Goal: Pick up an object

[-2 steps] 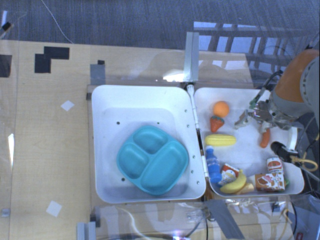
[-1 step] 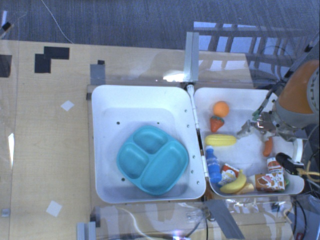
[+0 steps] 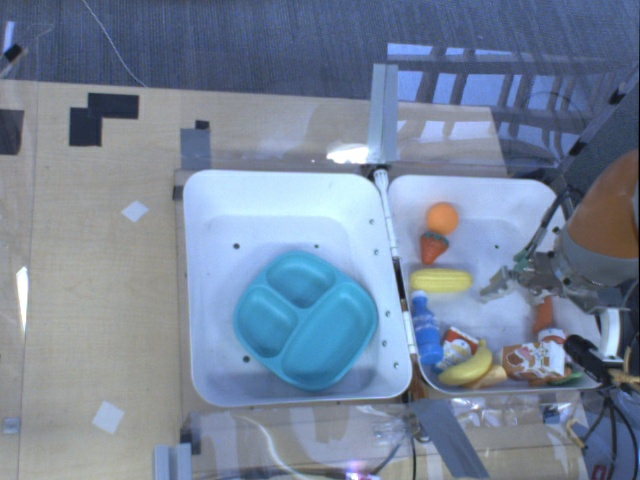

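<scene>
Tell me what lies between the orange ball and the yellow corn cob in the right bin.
In the camera view, the small strawberry-like toy sits between the orange ball and the yellow corn cob.

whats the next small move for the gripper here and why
Probably a short shift toward the left bin and down onto the yellow corn-like piece. The gripper hangs in the right bin over bare floor beside that piece, with nothing seen between its fingers. The piece lies apart from the orange ball, while the banana sits crowded among packets.
</scene>
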Controlling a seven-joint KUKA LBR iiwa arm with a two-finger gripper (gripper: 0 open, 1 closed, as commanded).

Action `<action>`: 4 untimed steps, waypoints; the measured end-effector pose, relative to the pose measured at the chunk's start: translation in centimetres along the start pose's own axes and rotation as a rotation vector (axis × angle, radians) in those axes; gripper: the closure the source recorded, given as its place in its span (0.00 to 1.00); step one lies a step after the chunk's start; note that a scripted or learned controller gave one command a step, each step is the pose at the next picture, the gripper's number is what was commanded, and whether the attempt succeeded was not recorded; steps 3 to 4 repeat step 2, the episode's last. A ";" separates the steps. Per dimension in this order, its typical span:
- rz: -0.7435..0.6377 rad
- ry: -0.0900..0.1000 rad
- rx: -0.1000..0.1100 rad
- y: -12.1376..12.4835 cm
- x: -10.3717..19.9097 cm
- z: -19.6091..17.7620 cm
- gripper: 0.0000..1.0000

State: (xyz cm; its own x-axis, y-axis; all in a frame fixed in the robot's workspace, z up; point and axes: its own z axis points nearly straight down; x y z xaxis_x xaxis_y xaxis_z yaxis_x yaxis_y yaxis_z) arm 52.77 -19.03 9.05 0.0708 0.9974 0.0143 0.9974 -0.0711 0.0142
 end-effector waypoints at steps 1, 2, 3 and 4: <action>-0.325 -0.012 0.006 7.5 6.0 0.4 0.00; -0.415 -0.015 0.008 6.1 -1.0 -9.1 0.00; -0.415 -0.015 0.008 6.1 -1.0 -9.1 0.00; -0.415 -0.015 0.008 6.1 -1.0 -9.1 0.00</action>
